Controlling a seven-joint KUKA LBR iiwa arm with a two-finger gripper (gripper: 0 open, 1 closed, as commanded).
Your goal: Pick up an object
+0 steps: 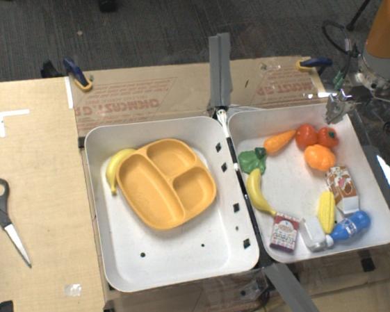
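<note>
Camera view, looking down at a slant. Two shallow white bins, smooth moulded plastic with rounded corners, sit side by side on a pale wood bench. Left bin: a glossy orange-yellow divided plate with three compartments, and a yellow banana tucked against its upper left rim, partly hidden by the plate. Right bin: toy food, mostly shiny plastic. Along the top, a carrot, a red tomato and a rounded orange fruit; a green leafy piece at the left wall with a second, curved banana below it. Lower down, a small printed carton, a corn cob, a brown-and-white box and a blue-and-white bottle lying on its side; labels too small to read. The gripper hangs at the right bin's upper right corner, just above the tomato, a tangle of metal and cable; cannot tell its state, nothing seen in it. Arm cut off by the frame's right edge. Scissors lie on the bench at far left, well apart from the bins.
</note>
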